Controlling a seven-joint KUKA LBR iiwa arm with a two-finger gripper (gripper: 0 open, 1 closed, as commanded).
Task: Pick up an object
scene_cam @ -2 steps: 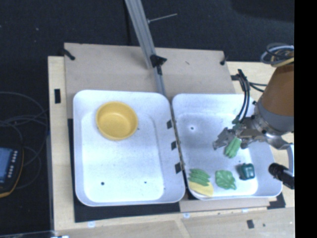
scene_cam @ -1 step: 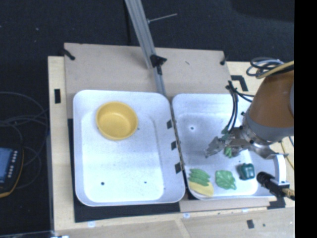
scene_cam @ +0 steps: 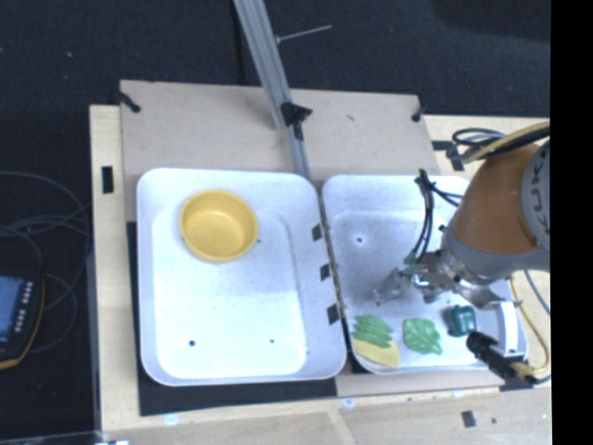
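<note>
You are seeing a yellow bowl (scene_cam: 219, 225) sitting at ten o'clock in the left bin (scene_cam: 167, 341), green toys (scene_cam: 422, 335) lying at six o'clock in the right bin (scene_cam: 371, 202), and the jaws (scene_cam: 397, 286) hovering just above them, their spread impossible to tell.

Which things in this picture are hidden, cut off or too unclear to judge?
- Gripper, camera view: small and blurred, so its state is unclear.
- Right white bin, camera view: the orange-banded arm covers its right side.
- Small dark green object, camera view: partly under the wrist; its shape is unclear.
- Green leafy piece on a pale yellow base, camera view: too small to identify.
</note>
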